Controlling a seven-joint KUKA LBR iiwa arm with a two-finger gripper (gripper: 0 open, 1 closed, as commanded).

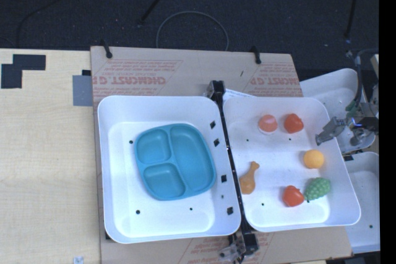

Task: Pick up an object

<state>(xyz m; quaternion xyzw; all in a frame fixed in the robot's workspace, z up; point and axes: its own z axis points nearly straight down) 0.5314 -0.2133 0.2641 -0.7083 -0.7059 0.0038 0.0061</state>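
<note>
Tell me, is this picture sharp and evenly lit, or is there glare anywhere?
Camera view: slightly soft overall, toy food fuzzy-edged; bright even light on the white bins, no harsh glare; floor behind very dark; the blue tray casts hardly any shadow.

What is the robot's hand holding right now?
Nothing. The hand hangs at the right bin's edge with no toy between its fingers; the orange ball lies apart below it.

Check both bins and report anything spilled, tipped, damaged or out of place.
Nothing stands out. The blue divided plate lies flat in the left bin, slightly turned. In the right bin, the toy foods lie apart inside the walls, including the chicken drumstick and green grapes. Nothing looks spilled or broken.
</note>
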